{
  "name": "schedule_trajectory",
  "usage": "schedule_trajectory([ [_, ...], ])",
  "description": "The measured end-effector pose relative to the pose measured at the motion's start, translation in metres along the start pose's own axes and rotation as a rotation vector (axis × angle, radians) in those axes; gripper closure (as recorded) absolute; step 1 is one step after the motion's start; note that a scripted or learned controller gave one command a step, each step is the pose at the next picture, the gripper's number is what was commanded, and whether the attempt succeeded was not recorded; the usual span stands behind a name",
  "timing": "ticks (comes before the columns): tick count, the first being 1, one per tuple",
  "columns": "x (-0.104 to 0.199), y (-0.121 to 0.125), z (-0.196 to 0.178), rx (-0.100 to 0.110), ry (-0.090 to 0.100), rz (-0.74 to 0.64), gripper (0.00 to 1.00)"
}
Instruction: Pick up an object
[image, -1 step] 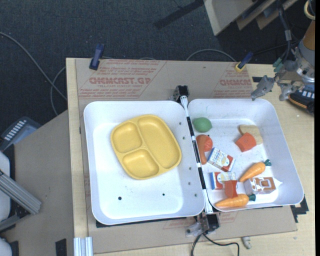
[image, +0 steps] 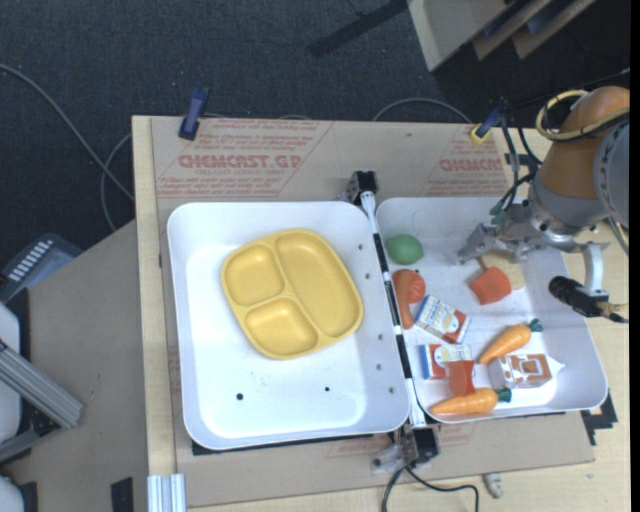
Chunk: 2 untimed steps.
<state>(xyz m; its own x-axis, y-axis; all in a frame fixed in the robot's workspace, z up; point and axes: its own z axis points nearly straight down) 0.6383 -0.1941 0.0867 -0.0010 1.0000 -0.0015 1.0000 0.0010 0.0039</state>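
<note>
A table (image: 250, 150) covered in printed cardboard is carrying two shallow white bins side by side, seen from above at a slant.

The left bin (image: 200, 400) is holding one thing: a yellow divided plate (image: 290, 292) with three compartments, lying slightly turned near the bin's middle.

The right bin (image: 590, 370) is holding the pickable clutter, loosely scattered as if tipped in. A green ball (image: 404, 248) is sitting near the far left corner. Just nearer the camera, an orange-red rounded item (image: 407, 290) is lying against the left wall. A small printed packet (image: 440, 318) is lying beside it. A red-orange block (image: 491, 285) is resting near the bin's middle. Towards the near edge, a toy carrot (image: 506, 342) is lying at a slant, a small carton (image: 524, 372) is resting just beside it, and a second carrot (image: 466, 403) is lying along the near wall.

The grey arm (image: 580, 170), orange-banded, is reaching in from the right. Its pincer (image: 497, 240) is hovering over the far part of the right bin, its prongs spread wide and gripping nothing. It is sitting just beyond the red-orange block, which is probably the target, since nothing else is lying as close. Lowering slightly nearer would likely be needed to straddle it.
</note>
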Motion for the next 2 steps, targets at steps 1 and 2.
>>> schedule_trajectory([
  [1, 0.022, -0.038, -0.001, 0.000, 0.000, 0.001, 0.00],
  [2, 0.044, -0.083, -0.001, -0.002, -0.001, 0.002, 0.00],
])
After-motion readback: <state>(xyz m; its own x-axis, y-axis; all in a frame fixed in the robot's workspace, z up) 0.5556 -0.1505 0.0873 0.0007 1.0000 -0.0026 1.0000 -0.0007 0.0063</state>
